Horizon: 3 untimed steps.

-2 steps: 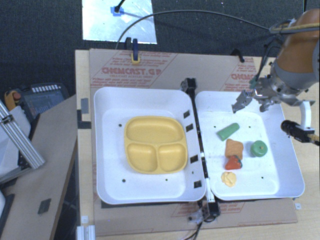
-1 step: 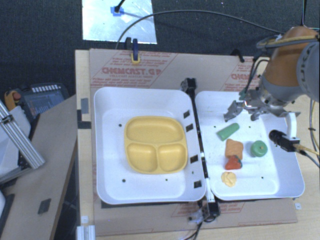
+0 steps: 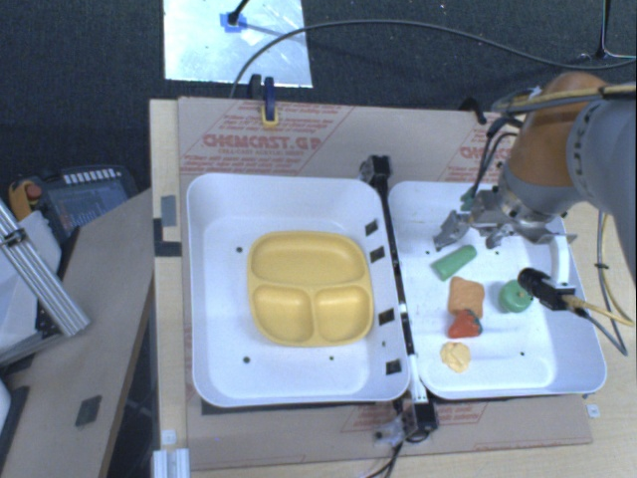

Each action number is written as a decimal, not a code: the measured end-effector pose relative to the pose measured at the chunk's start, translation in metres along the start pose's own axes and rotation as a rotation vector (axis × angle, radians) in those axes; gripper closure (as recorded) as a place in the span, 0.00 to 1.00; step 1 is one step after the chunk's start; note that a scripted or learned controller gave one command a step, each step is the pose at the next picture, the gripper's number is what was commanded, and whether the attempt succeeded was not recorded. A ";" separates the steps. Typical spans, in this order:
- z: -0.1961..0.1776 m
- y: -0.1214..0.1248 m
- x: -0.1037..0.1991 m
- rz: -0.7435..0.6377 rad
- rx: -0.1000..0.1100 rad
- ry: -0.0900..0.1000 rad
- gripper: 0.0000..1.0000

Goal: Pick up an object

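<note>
Hovering over the right-hand shallow white plastic bin [image 3: 577, 366], the grey arm's metal gripper [image 3: 468, 229] is hanging close above the toys. Whether it is spread or pressed together cannot be told from this angle, and nothing is visibly being held.

The likeliest target, a small smooth green rounded plastic piece [image 3: 454, 262], is lying tilted just beneath the gripper, on the camera's side of it. Being smooth and rounded, it could roll or squirt sideways if the gripper is closing off-centre.

A chunky matte orange block [image 3: 466, 295] is sitting just past the green piece and could be getting nudged or caught along with it. A small red wedge-shaped toy [image 3: 465, 324] is touching that block. A pale yellow lumpy round toy [image 3: 456, 357] is lying farther off.

A green knob-shaped round toy [image 3: 514, 297] is resting off to the gripper's side.

Well apart from the gripper, in the left-hand white bin [image 3: 219, 217], a glossy yellow three-compartment plastic tray [image 3: 309, 287] is sitting.
</note>
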<state>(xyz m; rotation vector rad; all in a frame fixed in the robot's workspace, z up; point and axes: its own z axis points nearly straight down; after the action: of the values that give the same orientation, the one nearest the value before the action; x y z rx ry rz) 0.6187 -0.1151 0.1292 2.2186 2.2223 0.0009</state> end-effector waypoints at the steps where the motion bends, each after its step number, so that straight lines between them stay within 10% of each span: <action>1: 0.046 0.001 0.000 0.001 0.001 0.000 0.00; 2: 0.034 0.002 0.000 0.001 -0.002 0.000 1.00; 3: -0.014 0.008 -0.007 0.002 -0.002 0.000 1.00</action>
<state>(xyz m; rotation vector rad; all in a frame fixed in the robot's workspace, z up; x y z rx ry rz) 0.6267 -0.1225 0.1436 2.2191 2.2192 0.0033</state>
